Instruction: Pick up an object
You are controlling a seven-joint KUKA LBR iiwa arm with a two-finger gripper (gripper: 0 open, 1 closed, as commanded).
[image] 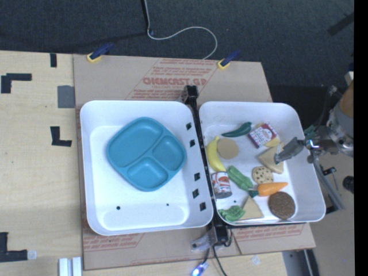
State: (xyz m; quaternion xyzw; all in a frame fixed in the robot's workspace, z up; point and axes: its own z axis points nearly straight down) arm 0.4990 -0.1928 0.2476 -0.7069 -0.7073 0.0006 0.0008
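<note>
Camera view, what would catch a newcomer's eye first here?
The blue divided plate lying alone in the left bin stands out most. Next comes the heap of toy food in the right bin, with a yellow banana and an orange carrot. The hand reaches in over that bin's right side.

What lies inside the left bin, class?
The left bin holds one blue tray with three compartments. Whatever sits under the tray is covered.
</note>
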